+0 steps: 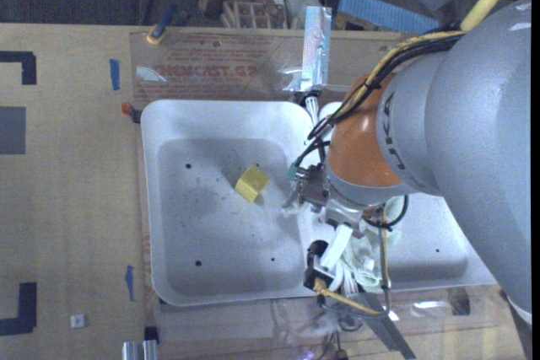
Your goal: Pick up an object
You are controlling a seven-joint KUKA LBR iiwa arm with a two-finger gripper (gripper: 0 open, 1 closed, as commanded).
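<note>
A yellow block (251, 183) is seen lying on the floor of the left bin (169, 139), above its middle. The hand (342, 261) is found at about four o'clock from the block, well apart, over the divide between the bins. Its grip cannot be told.

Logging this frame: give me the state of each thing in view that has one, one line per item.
yellow block: lying loose on the floor of the left bin, tilted, nothing touching it.
left bin: upright on the bench, holds the yellow block.
right bin: upright beside the left bin, mostly covered by the arm.
claw: low over the seam between the bins, apart from the block; too cluttered to tell open or shut.
</note>
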